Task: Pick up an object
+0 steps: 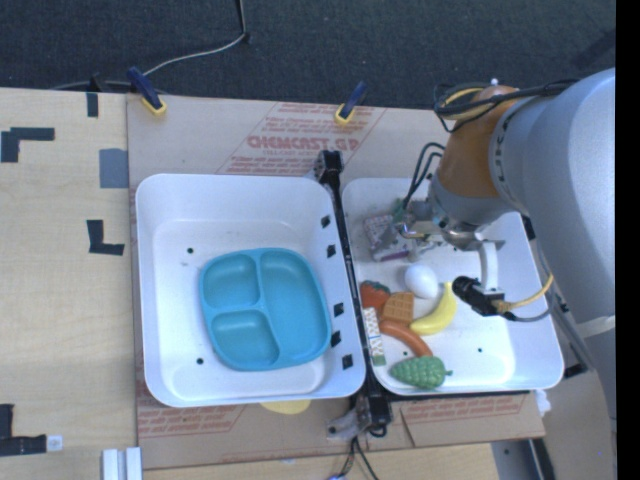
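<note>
— Hovering low in the right bin [520,363], the pincer [425,230] seems to be in its reaching step; how it's set, I can't tell.

— And the target?

— Likely the white egg [422,281], just below it, beside the banana [437,315]. Next it probably must descend squarely.

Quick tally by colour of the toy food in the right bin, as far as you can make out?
White: 1, egg
Yellow: 1, banana
Green: 1, bumpy fruit
Orange: 2, waffle piece, carrot-like piece
Total: 5. The red bit at the bin's left wall and the clutter under the gripper are too unclear to count.
</note>
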